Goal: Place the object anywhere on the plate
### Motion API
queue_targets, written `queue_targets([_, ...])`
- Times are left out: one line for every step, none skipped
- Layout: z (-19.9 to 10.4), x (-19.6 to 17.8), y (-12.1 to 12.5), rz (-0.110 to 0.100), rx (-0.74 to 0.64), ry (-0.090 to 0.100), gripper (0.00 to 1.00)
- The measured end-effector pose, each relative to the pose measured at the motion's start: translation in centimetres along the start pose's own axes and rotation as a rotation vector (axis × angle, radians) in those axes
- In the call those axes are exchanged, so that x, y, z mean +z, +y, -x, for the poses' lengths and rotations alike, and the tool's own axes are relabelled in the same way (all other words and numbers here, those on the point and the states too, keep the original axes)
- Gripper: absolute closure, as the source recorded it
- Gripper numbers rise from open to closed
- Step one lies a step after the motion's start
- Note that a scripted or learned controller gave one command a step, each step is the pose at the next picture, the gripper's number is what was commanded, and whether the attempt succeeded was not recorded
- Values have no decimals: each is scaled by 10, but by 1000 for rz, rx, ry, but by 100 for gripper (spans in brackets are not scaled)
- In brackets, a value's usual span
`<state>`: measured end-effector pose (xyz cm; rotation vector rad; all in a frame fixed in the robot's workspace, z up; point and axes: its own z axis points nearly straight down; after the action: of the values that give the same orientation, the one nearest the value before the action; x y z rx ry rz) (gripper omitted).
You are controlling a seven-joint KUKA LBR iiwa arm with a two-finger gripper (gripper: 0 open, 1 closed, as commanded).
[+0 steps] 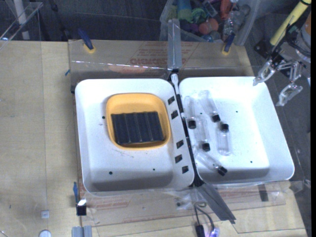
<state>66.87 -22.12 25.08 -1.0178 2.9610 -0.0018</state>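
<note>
- Nearest the camera: front rim of the right shallow white bin [256, 174]. One clear plastic vial with a black cap [216, 168] lies against the front wall, hard to see against the white.
- Mid bin: more clear black-capped vials [223, 136] lie scattered toward the divider, some touching, some apart. These are the pick candidates.
- Left bin [89, 132]: orange rounded-square plate [137, 102] with a dark ribbed insert [137, 127] seated in it. Nothing clear lies on it; placing not yet done.
- Far right, beyond the bin's back corner: the hand [280, 83], two thin metal fingers standing apart, holding nothing, outside the bin wall.
- Judgement: the step is the approach and pick. Best target is a vial lying apart from its neighbours; straddle its barrel crosswise, not the cap end.
- Risk: smooth round barrel may roll or squirt out as the fingers meet.
</note>
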Motion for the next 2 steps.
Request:
queue_targets([4,32,6,7,-356,3,0])
queue_targets([3,32,6,7,-355,3,0])
